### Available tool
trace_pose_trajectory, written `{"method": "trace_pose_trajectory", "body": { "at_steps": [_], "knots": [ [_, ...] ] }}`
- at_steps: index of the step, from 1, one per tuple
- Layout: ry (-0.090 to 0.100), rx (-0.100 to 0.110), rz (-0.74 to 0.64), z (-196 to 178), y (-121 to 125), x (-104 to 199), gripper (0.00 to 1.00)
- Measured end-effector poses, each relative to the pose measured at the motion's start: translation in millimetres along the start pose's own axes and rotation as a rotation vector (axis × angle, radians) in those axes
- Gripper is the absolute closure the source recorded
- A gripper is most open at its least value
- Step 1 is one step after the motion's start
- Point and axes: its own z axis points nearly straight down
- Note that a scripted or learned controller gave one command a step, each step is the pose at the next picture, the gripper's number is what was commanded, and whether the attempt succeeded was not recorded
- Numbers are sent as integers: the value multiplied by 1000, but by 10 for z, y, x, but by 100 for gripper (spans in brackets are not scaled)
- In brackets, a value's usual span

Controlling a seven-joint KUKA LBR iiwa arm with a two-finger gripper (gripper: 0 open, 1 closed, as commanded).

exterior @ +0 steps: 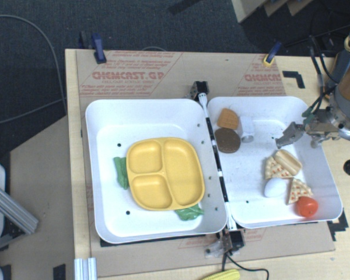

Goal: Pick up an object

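The right bin (321, 112) holds several toy foods. An orange-brown bun (228, 119) and a dark brown patty (227, 140) lie at its left side, with a small pale piece (247, 134) beside them. Nearer the front lie a tan waffle slice (283, 164), a white egg (275, 187), a waffle wedge (298, 189) and a red tomato (307, 206). My gripper (303, 137) hangs over the right bin's far right part, just above the waffle slice. It is open, with its fingers (289, 135) spread and nothing between them.
In the left bin (99, 118) a yellow divided plate (163, 172) rests on green lettuce pieces (121, 172). A black clamp (199, 90) sits where the bins meet. Blue clips (97, 47) hold the cardboard base at the back.
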Motion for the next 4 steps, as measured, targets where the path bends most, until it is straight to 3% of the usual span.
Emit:
{"method": "trace_pose_trajectory", "body": {
  "at_steps": [1,2,4],
  "knots": [
    [1,3,1,787,39,-241,0],
    [-1,-3,-1,1424,69,27,0],
    [-3,-7,1,1441,94,91,0]
  ]
}}
